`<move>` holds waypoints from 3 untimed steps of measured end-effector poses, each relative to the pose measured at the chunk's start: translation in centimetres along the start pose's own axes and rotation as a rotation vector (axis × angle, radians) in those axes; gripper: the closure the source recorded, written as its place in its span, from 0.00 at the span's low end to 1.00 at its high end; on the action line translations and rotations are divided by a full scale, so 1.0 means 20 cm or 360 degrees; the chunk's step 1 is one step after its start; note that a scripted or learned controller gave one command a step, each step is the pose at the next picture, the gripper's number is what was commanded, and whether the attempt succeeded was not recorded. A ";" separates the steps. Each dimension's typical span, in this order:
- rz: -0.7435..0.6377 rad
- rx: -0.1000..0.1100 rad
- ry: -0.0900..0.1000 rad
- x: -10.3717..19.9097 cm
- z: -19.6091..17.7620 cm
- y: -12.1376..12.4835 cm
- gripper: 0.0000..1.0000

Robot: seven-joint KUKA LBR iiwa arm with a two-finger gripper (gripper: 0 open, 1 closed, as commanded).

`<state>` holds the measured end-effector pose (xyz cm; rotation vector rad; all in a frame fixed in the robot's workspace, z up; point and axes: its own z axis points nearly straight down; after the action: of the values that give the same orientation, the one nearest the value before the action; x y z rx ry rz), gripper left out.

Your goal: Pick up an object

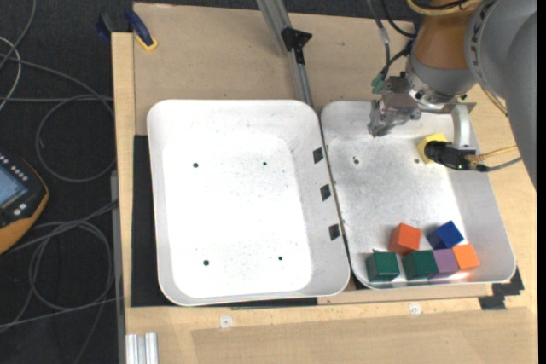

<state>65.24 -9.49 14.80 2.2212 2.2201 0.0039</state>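
Oblique overhead view of a wooden worktop (213,38) carrying two shallow white bins side by side. Left bin (171,183): bare speckled floor with four small dark holes. Right bin (375,183): cluster of coloured blocks gathered in the near right corner, touching or just beside one another. Red-orange cube (407,237) at the top of the cluster, blue cube (445,234) just to its right, orange cube (466,256) at the far right. Along the near wall, dark green cube (384,266), then second green cube (420,265), then purple cube (446,262). Grey arm (508,30) with orange band (452,8) entering from the right, wrist above the far end of the right bin. Claw (379,127) pointing down over the far left part of that bin, well apart from the block cluster; nothing visible between the fingertips; spread of the fingers cannot tell from this angle. Small yellow and black fitting (437,151) beside the wrist, near the bin's right wall. Slanted metal rail (273,4) crossing the worktop behind the bins. Loose cables (51,115) on the dark floor at left
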 end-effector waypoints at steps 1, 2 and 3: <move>-0.0005 -0.0008 -0.0002 0.05 -0.29 -0.01 1.00; -0.0004 -0.0012 -0.0003 0.06 -0.61 -0.03 1.00; -0.0003 -0.0003 -0.0002 0.06 -0.66 -0.02 1.00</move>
<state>64.75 -8.33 28.02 2.2174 2.2207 0.0044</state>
